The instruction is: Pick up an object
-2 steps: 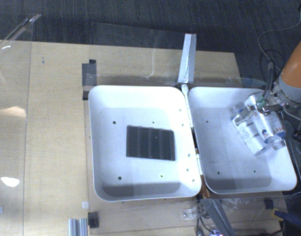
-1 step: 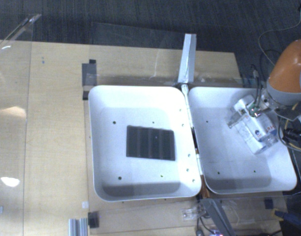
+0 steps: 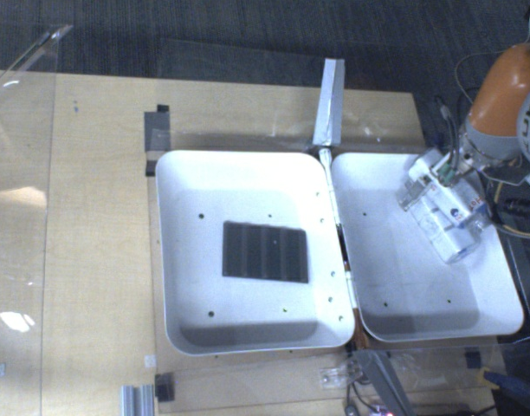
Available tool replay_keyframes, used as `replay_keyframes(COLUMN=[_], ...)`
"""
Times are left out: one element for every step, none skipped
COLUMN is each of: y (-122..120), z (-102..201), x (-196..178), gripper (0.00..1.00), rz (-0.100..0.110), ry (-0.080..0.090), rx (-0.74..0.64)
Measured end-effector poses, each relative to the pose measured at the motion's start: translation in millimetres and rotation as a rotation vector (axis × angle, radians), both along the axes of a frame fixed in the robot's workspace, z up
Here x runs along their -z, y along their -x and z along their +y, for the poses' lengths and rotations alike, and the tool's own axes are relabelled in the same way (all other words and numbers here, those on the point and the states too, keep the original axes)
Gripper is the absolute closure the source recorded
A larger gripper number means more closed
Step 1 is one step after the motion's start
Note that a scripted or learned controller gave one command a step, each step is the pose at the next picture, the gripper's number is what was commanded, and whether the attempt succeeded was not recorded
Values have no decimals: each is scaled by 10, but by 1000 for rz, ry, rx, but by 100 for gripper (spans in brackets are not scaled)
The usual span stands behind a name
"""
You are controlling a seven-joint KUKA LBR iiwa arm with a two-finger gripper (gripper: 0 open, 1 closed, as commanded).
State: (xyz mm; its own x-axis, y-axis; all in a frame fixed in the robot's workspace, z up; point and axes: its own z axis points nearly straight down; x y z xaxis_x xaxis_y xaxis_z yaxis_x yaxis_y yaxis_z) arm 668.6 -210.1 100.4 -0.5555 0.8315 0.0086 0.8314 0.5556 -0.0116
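Lying well left of hand [image 3: 444,219]: black pad [image 3: 266,252]

Left bin [image 3: 178,232]: ribbed mat [image 3: 266,252] at centre. Right bin [image 3: 395,310]: gripper [image 3: 447,219] over upper right part.

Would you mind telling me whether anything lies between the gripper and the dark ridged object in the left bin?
The raised rims where the two bins meet lie between the gripper, over the right bin, and the dark ridged object; nothing else visible does.
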Motion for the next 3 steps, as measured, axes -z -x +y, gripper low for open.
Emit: replay_keyframes(y=[186, 153, 155], z=[58, 55, 56], x=[-44, -1195, -1188], gripper=[0, 0, 0], rz=[-24, -24, -23], ry=[1, 3, 3], rx=[-55, 106, 106])
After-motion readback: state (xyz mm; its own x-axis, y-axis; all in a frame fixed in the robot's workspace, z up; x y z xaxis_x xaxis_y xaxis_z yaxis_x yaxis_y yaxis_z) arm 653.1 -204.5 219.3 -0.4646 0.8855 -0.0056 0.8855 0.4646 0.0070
